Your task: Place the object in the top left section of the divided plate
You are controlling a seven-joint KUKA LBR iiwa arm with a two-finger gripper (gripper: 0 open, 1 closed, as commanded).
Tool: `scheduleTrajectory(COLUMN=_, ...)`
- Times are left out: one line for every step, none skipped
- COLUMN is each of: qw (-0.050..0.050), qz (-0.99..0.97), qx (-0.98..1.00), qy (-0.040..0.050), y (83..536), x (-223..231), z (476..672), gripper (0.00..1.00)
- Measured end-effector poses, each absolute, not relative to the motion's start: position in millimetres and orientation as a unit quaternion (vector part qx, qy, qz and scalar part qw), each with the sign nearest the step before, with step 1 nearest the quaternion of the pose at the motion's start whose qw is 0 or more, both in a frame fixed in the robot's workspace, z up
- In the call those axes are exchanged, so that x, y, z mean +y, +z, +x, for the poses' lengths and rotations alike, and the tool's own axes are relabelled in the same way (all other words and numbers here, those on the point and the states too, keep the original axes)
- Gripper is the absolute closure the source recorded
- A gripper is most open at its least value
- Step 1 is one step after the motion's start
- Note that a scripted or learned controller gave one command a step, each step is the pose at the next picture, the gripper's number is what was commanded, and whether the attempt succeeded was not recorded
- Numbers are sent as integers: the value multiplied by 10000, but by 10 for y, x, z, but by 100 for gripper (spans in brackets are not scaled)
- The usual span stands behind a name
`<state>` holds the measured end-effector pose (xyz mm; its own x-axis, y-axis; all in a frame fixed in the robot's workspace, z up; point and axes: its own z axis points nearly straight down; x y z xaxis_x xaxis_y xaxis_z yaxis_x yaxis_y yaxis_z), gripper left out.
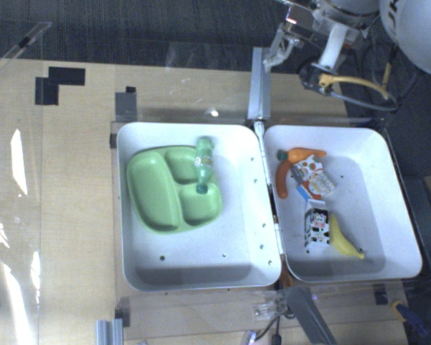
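On one plate (152, 192), one bottle (203, 164)

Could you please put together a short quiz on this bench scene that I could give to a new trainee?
1. True or false: the green divided plate sits in the right bin.
2. Which item lies nearest the front edge of the right bin? A) carrot B) banana C) clear bottle
3. Fill in: the clear bottle lies across the plate's ____ side, as the camera sees it.

Key
1. False; it is in the left bin.
2. B
3. Right

The end effector hangs beyond the bins' far edge.
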<state>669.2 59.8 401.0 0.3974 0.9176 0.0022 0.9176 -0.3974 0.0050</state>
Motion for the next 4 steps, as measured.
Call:
scheduleTrajectory(qw=12, qz=8339, qx=5519, qy=18, y=3620, x=198, z=6693, gripper=0)
scheduleTrajectory(qw=9, qz=8283, qx=5603, qy=14, y=3011, x=-197, z=6694, gripper=0)
scheduleTrajectory(qw=18, qz=8159, qx=5781, qy=33, y=4188, x=105, z=6691, gripper=0)
scheduleTrajectory(qw=15, qz=8125, qx=5830, qy=18, y=3882, x=-209, z=6693, gripper=0)
